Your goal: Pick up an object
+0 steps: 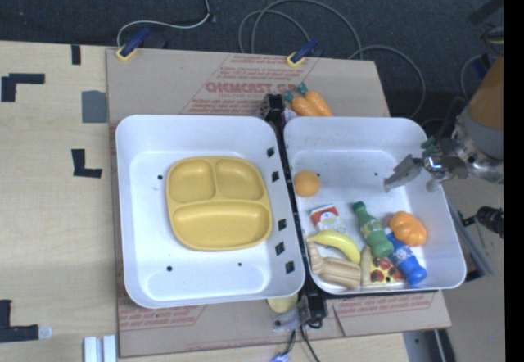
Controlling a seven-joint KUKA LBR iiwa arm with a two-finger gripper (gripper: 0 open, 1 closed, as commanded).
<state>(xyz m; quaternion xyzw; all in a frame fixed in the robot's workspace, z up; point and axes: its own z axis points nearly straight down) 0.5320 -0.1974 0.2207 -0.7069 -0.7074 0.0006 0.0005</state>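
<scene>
Gripper (407,172) released over right bin (344,133), nothing held. Cardboard (237,82) print reads "CHEMCAST". Glossy yellow three-compartment plastic tray (219,202) in left bin (135,188).

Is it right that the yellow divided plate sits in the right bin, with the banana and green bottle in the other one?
Not quite. The camera view shows the plate in the left bin. The banana and green bottle lie in the other one, the right bin.

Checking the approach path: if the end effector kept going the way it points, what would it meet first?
The end effector points left over the right bin. Bare bin floor lies ahead, then probably the small orange ball; its height is unclear.
</scene>
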